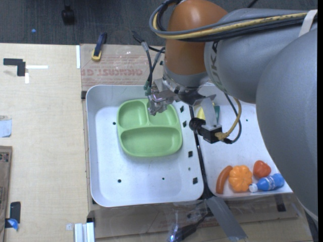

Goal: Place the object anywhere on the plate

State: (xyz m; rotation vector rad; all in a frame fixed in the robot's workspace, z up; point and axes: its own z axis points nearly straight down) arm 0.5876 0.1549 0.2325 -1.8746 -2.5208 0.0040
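1. One pale green plastic plate (pixel 149 133) with three compartments lies in the left bin.
2. Two shallow white bins sit side by side on the worktop: the left bin (pixel 103 175) and the right bin (pixel 252 135).
3. Four small things cluster at the near end of the right bin: one orange carrot-shaped toy (pixel 222 179), one orange pumpkin-shaped toy (pixel 240 178), one red-orange rounded toy (pixel 261 169) and one small blue-and-white plastic bottle (pixel 268 183).
4. One yellow and teal thing (pixel 208 113) lies farther up the right bin, partly hidden; its kind is unclear.
5. One grey robot arm (pixel 282 84) carries one tool (pixel 157 103).
6. One blue-and-yellow clamp (pixel 99 46) sits at the worktop's far edge.
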